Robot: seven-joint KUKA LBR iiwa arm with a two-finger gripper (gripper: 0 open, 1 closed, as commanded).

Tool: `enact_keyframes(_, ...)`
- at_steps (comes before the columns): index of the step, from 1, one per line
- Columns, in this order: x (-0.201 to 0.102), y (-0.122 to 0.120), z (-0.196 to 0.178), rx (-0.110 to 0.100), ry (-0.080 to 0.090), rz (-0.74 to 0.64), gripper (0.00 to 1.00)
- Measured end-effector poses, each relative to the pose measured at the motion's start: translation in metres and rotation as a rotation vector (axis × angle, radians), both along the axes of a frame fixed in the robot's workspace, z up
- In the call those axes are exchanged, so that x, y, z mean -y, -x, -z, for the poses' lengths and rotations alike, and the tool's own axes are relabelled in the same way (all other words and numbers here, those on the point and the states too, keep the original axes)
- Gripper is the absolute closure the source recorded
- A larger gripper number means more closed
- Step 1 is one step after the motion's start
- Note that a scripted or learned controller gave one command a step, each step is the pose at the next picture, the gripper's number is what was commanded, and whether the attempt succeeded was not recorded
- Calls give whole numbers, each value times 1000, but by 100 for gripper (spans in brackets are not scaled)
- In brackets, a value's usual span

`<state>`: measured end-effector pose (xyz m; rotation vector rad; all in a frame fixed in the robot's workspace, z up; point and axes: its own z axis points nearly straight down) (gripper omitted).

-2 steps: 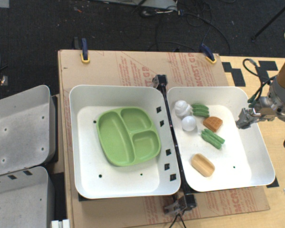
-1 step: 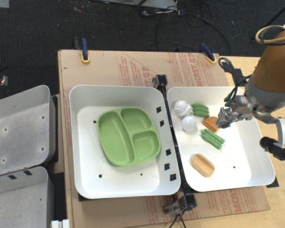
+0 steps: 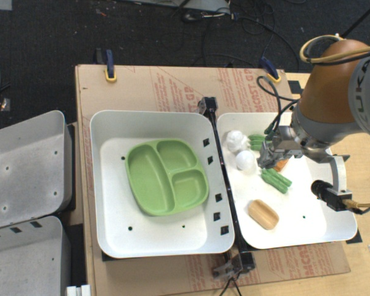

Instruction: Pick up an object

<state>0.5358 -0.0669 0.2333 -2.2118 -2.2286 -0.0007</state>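
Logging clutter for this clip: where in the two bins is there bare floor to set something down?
Right bin: bare floor along the near edge, either side of the tan block. Crowded at its far left, around the white balls, green pieces and gripper. Left bin: narrow margins around the green tray.

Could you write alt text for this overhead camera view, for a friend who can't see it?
A grey and orange robot arm reaches from the right into the right white bin, its gripper down among small items: two white lumps, a green ridged piece and a tan block. The left white bin holds a green divided plate.
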Motion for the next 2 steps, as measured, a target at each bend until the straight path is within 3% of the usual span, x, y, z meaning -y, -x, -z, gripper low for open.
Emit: enact_keyframes(2, -98, -25, -8, 3, 0, 0, 100)
